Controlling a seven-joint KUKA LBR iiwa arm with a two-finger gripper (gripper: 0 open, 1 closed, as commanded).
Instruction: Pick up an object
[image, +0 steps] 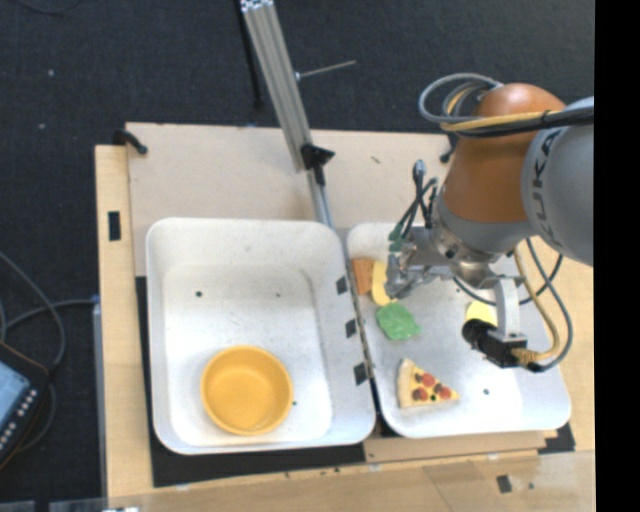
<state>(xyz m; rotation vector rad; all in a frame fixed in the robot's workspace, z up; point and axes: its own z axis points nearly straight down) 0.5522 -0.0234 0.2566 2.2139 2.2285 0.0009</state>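
Pizza slice (425, 384) points left (long axis sideways); claw (398, 282), grip unreadable, over yellow piece (381, 290).

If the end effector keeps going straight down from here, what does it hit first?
Most likely the yellow item at the right bin's left wall, directly under the end effector. The green piece lies just beyond. Depth is hard to judge from this slanted view.

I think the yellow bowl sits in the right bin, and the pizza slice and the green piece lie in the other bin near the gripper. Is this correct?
Not quite. The camera view shows the yellow bowl in the left bin, not the right one. The rest holds: the pizza slice and the green piece lie in the other bin, near the gripper.
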